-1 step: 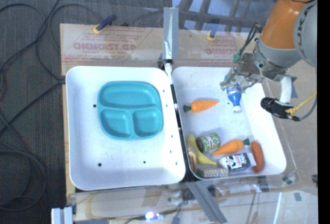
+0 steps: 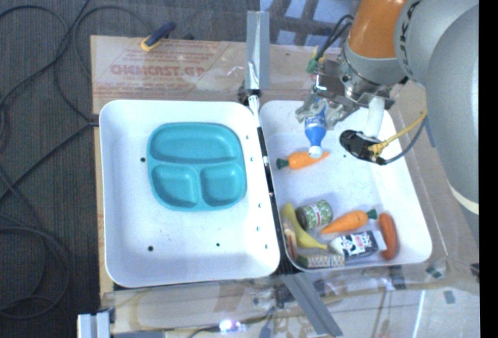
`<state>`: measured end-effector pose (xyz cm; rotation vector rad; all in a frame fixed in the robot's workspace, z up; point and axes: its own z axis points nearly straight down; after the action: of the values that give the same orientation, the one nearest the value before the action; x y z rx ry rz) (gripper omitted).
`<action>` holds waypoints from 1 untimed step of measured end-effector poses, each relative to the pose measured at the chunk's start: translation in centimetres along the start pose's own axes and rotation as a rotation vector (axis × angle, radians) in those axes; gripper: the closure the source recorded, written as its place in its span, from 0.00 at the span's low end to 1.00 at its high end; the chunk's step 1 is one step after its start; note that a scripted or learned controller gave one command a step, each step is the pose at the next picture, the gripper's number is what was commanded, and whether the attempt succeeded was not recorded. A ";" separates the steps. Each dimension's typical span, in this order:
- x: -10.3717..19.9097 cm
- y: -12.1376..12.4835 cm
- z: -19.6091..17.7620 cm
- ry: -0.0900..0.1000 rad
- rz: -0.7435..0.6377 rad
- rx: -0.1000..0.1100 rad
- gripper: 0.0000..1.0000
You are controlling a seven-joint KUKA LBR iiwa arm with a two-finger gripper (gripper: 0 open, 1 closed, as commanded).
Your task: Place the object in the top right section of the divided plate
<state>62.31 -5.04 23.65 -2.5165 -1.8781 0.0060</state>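
gripper (image 2: 317,120): closed on small blue-and-white bottle (image 2: 314,132), hung cap-down over right bin (image 2: 405,196) | target: divided plate (image 2: 198,165) in left bin (image 2: 124,196) | risk: thin grip, bottle may be dropped during transfer

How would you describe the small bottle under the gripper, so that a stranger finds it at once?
Look in the right white bin, at its far end, just below the grey arm's gripper. There a small blue and white plastic bottle hangs cap down above a little orange toy carrot. It is the bin's one blue item.
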 end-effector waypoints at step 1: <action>6.3 2.8 -0.3 -0.004 -0.052 -0.002 1.00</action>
<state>66.80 0.21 23.97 -2.4696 -1.9458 0.0089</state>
